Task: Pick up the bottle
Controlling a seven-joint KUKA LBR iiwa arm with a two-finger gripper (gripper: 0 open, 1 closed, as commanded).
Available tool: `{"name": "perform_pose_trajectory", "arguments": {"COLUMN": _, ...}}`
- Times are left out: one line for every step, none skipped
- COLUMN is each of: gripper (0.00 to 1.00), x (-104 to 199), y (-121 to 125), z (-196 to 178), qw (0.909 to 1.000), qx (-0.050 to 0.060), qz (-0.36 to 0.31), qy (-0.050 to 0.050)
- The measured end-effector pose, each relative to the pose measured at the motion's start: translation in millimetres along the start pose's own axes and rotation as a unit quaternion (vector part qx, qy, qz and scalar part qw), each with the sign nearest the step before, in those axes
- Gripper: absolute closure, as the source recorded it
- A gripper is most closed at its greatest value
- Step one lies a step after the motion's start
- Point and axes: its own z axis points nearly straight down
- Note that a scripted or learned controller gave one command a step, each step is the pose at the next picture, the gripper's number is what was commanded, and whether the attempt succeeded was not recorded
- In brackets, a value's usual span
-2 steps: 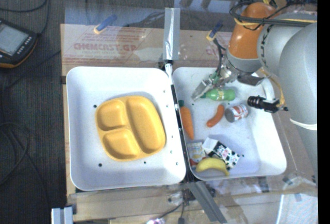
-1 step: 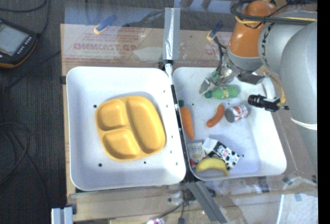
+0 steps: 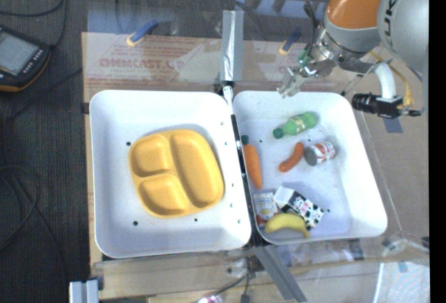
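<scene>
The bottle point(image 3: 296, 125) is green with a yellow-green label and lies on its side in the upper middle of the right bin point(image 3: 362, 155), its cap pointing left. My gripper point(image 3: 291, 82) hangs over the bin's far rim, above and slightly left of the bottle and apart from it. It is open, with nothing between its fingers.
Also in the right bin are a carrot point(image 3: 252, 166), a red sausage-like piece point(image 3: 291, 157), a small can point(image 3: 320, 152), a banana point(image 3: 286, 223), a black-and-white box point(image 3: 304, 207) and a small pot point(image 3: 263, 204). A yellow divided tray point(image 3: 178, 173) lies in the left bin point(image 3: 111, 120).
</scene>
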Motion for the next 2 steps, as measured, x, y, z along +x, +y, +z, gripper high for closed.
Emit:
{"name": "perform_pose_trajectory", "arguments": {"gripper": 0.0, "x": 0.0, "y": -0.1, "z": 0.3, "qw": 1.0, "qx": 0.0, "qz": 0.0, "qy": 0.0}}
{"name": "perform_pose_trajectory", "arguments": {"gripper": 0.0, "x": -40.3, "y": -3.3, "z": 71.2, "qw": 0.9998, "qx": 0.002, "qz": 0.018, "qy": -0.001}}
